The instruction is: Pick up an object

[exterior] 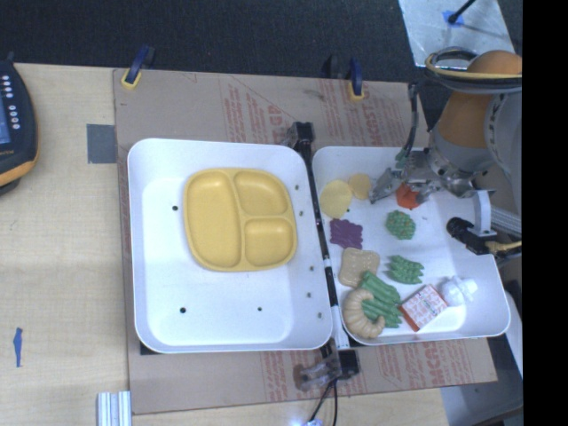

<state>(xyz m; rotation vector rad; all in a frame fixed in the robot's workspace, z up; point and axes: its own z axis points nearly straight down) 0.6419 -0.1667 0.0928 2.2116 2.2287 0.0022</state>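
We found the pincer (404, 185) low inside the right bin (497, 327), at its far end, with the grey arm (470, 122) and its orange band rising behind it. A small red-orange block (407, 197) sat right at the tips, but whether it lay between them or merely beside them we could not tell, and we could not tell either whether the pincer was released or clenched.

Nothing appeared lifted, so we judged the pick not yet done: the grasp itself and the raise were both left.

The other candidates lay close. Just below the pincer sat a green broccoli-like piece (400, 224); to its left lay a pale yellow disc (335, 199) and a smaller yellow piece (359, 185); further down and left were a purple piece (346, 232), a tan biscuit shape (358, 264), green pods (404, 269), a croissant-like piece (362, 313) and a red-and-white carton (423, 307).

Well to the pincer's left, the left bin (151, 238) held a yellow divided plate (240, 217). Both bins rested on the table (62, 282).
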